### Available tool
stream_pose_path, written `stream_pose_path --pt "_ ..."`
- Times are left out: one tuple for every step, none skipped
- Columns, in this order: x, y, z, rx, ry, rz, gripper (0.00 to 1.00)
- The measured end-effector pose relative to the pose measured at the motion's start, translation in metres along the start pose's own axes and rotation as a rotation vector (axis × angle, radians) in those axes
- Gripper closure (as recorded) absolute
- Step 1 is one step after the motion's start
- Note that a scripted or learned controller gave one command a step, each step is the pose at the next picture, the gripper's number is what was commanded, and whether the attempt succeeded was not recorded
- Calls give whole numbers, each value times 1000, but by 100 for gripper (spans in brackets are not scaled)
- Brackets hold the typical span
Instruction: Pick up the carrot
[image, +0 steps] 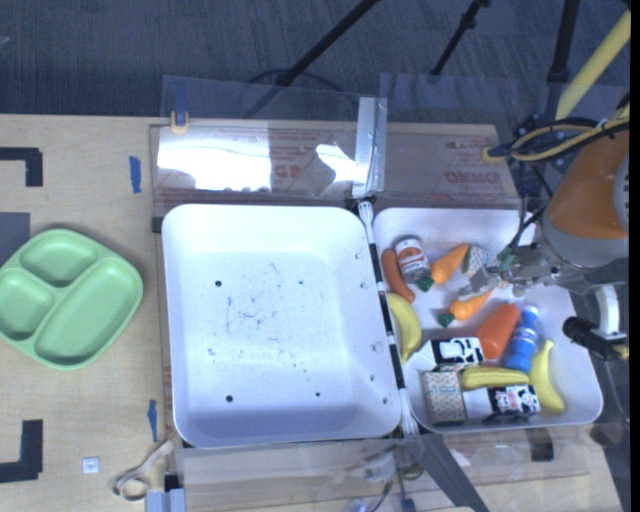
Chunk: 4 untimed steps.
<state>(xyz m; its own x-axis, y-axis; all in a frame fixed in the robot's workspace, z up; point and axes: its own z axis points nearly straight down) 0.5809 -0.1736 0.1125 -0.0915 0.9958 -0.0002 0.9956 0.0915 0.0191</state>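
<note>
- Nearest you, along the right bin's (590, 405) near wall, a can (443, 393) on its side, a small black-and-white carton (514, 400) and a banana (545, 375) pack that edge tight.
- Just behind them lie a second banana (492, 377), a black-and-white box (458, 350), an orange bottle (497, 330) and a blue bottle (521, 340), all touching or nearly so.
- A third banana (404, 322) and a hot dog (394, 274) hug the bin's left wall.
- You have two carrots here: a small one (468, 305) mid-bin, lying flat, orange with a green tip to the left; a fatter one (449, 263) further back, tilted, green end down-left, beside a red can (410, 256).
- The gripper (497, 268) sits low over the small carrot's right end, just right of the fat one; whether its fingers are apart or together you cannot tell from here.
- Your open room is the left bin (180, 330), with bare floor wall to wall.
- Far left on the bench rests a green plate (66, 297), well apart.
</note>
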Motion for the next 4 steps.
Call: stream_pose_path --pt "53 8 16 -7 -12 -240 0" --pt "21 -23 -24 16 0 -154 0" --pt "9 -1 -41 16 -1 -69 0" --pt "75 -13 25 12 -1 -166 0"
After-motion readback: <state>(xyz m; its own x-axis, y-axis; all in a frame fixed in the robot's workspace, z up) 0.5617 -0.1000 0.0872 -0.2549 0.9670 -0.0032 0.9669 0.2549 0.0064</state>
